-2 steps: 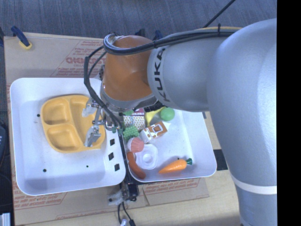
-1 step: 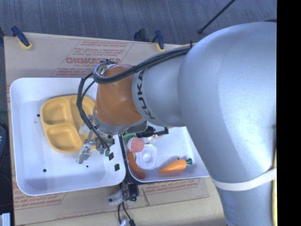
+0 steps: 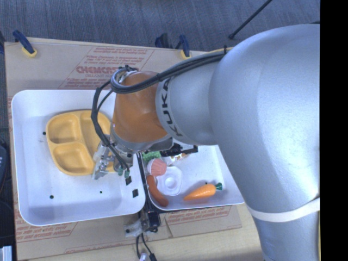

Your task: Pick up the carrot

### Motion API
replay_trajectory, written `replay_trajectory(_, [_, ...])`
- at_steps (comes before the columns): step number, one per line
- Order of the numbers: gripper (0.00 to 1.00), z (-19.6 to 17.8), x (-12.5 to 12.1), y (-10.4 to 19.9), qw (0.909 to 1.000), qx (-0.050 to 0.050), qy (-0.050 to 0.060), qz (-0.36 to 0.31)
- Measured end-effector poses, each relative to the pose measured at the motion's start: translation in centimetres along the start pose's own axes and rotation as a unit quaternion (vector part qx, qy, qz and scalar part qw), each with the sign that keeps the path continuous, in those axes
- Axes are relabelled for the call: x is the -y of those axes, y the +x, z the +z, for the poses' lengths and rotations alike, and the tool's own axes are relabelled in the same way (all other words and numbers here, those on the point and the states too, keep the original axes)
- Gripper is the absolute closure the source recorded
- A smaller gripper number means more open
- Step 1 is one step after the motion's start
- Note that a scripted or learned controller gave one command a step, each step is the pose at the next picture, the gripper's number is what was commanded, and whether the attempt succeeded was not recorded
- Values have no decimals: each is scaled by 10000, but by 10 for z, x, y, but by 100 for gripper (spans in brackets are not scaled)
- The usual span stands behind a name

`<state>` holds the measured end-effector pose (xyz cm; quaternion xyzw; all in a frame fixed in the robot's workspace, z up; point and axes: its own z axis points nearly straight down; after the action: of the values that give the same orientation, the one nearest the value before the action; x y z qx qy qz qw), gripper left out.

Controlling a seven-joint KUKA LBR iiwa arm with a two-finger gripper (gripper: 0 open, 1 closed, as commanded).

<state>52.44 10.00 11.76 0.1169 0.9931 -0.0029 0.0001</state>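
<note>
The carrot (image 3: 202, 191), orange with a small green top, lies in the right bin (image 3: 231, 197) near its front edge. The arm reaches across from the right, and its gripper (image 3: 103, 166) hangs over the left bin (image 3: 32, 162), at the right edge of a yellow divided plate (image 3: 69, 143). The gripper is well to the left of the carrot and apart from it. Nothing shows between its metal parts.
Beside the carrot in the right bin lie a white cup-like piece (image 3: 171, 181), a pinkish round item (image 3: 159, 167) and a red-orange piece (image 3: 155, 192). The arm's grey body covers most of the right bin. Cardboard lies under both bins.
</note>
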Motion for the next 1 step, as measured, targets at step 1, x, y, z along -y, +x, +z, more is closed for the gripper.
replay_trajectory(1, [100, -73, 47, 39, 9819, -41, -33, 1896])
